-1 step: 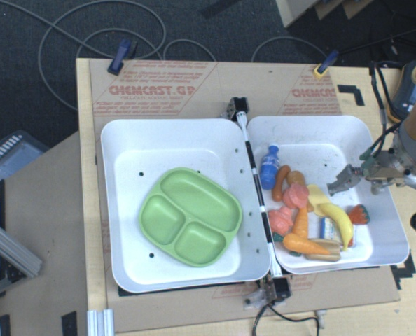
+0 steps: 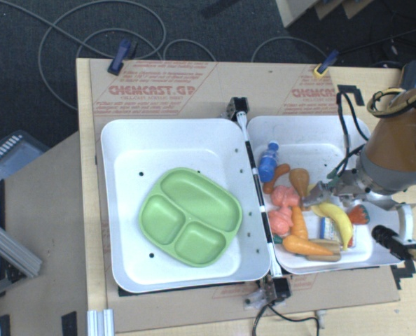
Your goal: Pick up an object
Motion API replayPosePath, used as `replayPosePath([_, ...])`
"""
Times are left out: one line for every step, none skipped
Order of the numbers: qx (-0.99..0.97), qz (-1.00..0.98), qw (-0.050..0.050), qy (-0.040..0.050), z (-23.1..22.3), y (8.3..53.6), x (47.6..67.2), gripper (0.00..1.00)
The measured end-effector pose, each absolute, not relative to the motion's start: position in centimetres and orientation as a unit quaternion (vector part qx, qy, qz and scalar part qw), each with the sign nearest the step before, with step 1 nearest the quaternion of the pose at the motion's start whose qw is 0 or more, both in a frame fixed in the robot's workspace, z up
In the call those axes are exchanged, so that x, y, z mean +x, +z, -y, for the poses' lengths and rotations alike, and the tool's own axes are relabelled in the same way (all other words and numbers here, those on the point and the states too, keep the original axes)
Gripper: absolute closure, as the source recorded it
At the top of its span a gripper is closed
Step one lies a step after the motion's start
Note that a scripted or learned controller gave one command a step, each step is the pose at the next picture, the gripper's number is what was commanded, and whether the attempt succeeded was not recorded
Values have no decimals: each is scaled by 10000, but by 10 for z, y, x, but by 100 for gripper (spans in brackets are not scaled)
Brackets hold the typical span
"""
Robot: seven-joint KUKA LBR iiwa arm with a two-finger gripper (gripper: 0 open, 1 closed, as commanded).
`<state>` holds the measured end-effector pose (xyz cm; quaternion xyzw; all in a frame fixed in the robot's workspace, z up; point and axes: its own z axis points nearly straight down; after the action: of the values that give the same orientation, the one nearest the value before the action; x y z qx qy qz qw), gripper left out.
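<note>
I see two shallow white bins side by side on the bench (image 2: 159, 89). The left bin (image 2: 124, 145) carries one green divided plate (image 2: 190, 217), three compartments, lying flat near the bin's middle and turned at a slant to the bin's edges.

The right bin (image 2: 313, 128) carries the loose objects, and any of them may serve as the object to pick up. I list them from the far edge toward the near edge:

- A blue bottle (image 2: 267, 163) lies against the left wall, cap toward the far edge.
- A brown drumstick-shaped piece (image 2: 300, 182) lies just beside the bottle, toward the bin's middle.
- Two pink lumpy pieces (image 2: 283, 208) lie along the left wall, touching each other.
- A yellow banana (image 2: 337, 219) lies near the middle, curving toward the near right corner.
- A small red piece (image 2: 358, 215) sits just right of the banana.
- An orange carrot (image 2: 309, 246) lies along the near edge, with a second orange piece (image 2: 299, 222) standing above it, beside the pink pieces.

The arm (image 2: 397, 145) reaches over the right edge of the right bin. The gripper (image 2: 328, 190) is low inside the bin, at the far end of the banana and beside the drumstick-shaped piece. I cannot tell the state of the jaws, and I see no object clearly held between them.
</note>
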<state>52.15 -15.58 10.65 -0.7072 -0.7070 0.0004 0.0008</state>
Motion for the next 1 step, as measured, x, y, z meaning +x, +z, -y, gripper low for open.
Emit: replayPosePath([-7073,7069,6,3,145,84,498,0])
